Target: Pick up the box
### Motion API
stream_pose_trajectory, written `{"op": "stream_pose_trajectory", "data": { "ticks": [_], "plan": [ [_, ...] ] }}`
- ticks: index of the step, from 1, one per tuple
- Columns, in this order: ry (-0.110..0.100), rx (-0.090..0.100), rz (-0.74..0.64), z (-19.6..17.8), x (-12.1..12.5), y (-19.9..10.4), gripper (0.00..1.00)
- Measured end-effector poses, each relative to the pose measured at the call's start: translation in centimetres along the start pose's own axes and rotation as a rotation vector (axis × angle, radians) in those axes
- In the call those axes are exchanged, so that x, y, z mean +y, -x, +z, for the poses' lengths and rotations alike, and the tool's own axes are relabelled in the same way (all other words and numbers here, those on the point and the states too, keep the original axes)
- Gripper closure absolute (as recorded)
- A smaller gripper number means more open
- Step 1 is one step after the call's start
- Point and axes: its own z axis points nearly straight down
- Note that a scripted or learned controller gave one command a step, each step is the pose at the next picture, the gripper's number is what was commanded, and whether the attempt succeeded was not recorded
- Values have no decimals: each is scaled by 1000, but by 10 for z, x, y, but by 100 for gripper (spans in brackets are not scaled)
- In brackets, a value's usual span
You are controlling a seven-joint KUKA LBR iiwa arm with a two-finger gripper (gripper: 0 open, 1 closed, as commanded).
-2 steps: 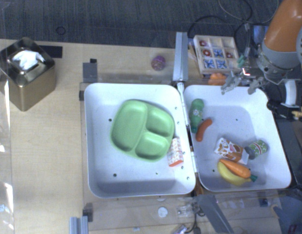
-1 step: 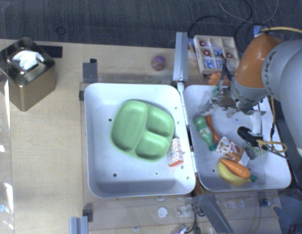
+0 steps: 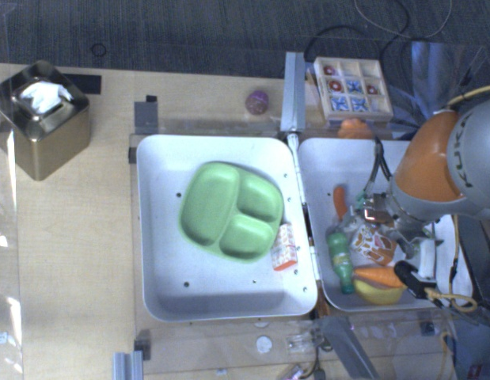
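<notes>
The box (image 3: 284, 248) is a small white carton with red print. It lies in the left bin (image 3: 161, 212), against the right edge of a green divided plate (image 3: 231, 210) and close to the bin's right wall. My gripper (image 3: 374, 212) hangs over the right bin (image 3: 316, 165), above a pile of items and well to the right of the box. Nothing of the box is near it. The grey arm with its orange band (image 3: 427, 165) covers the right part of that bin.
In the right bin lie a green bottle (image 3: 339, 252), a printed snack bag (image 3: 373, 248), an orange carrot (image 3: 379, 276), a yellow fruit (image 3: 379, 293) and a small orange piece (image 3: 339, 202). Behind the bins sit a tile-game board (image 3: 351, 89) and a purple ball (image 3: 257, 101). A brass tissue box (image 3: 43, 125) stands far left.
</notes>
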Motion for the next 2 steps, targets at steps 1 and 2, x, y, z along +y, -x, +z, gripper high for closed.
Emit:
{"op": "stream_pose_trajectory", "data": {
  "ticks": [1, 2],
  "plan": [
    [-6, 2, -214, -42, 33, -26, 0],
    [-5, 1, -104, 5, 131, -26, 0]
  ]
}}
